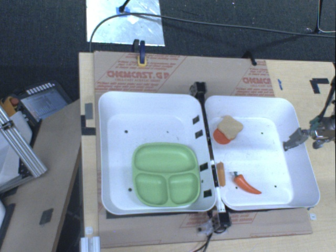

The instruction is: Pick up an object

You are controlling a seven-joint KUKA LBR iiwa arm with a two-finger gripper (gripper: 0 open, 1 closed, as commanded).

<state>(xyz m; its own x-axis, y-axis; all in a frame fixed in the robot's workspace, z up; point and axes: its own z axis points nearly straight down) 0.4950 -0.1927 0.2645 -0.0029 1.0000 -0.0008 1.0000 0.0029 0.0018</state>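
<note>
The right bin [283, 114] holds a tan, bread-like piece [231, 125] that rests partly on a red-orange round item [221, 137] near the bin's left wall. An orange pepper-shaped object [245, 183] lies toward the front. By the divider between the bins sits a small orange-brown cylinder [221, 173]. My gripper [303, 138] hangs over the right rim of the right bin, well to the right of all these objects, and touches none of them.
The left bin [121, 114] contains a green divided plate [166, 173] at its front. Both bins stand on a cardboard sheet [157, 72]. Cables cross the dark floor behind, and a grey device [42, 101] sits on a side table at left.
</note>
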